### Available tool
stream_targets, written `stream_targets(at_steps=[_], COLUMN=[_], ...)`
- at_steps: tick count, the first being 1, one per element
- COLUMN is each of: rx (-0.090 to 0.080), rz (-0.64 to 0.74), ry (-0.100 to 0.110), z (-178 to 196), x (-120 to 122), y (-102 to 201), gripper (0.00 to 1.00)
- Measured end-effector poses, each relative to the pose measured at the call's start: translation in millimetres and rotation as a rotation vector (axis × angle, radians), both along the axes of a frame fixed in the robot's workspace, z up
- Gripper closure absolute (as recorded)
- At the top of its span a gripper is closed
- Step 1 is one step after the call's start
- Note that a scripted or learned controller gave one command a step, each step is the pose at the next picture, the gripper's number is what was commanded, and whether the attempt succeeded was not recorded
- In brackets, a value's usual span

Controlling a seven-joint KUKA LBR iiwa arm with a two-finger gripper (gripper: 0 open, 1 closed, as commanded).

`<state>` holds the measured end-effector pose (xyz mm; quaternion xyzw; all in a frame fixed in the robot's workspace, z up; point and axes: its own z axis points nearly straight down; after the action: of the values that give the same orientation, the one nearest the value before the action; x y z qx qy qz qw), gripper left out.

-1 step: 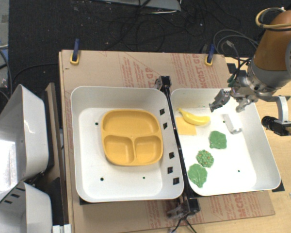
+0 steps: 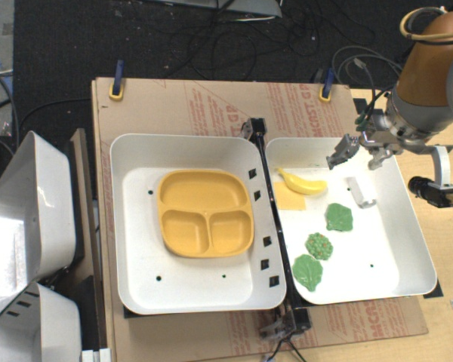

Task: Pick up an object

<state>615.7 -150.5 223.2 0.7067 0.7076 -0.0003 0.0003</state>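
Gripper (image 2: 360,151) hangs spread and empty over bin's far edge; curved yellow plastic banana (image 2: 303,182) sits below-left. It likely rolls if fingers land off-centre, so miss risk.

Right bin (image 2: 408,266): right half open floor; banana (image 2: 303,183) and green pieces (image 2: 338,218) crowd the left side.

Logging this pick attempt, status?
Gripper open, holding nothing, above right bin's far edge. Banana, cheese slice, three green pieces untouched. Nothing in the way.
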Motion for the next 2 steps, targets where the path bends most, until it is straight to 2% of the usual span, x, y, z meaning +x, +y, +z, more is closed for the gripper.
stream_targets(at_steps=[2], rx=[0.002], rz=[0.0], ry=[0.006], z=[-124.4], x=[-4.9], y=[8.9], gripper=[0.0])
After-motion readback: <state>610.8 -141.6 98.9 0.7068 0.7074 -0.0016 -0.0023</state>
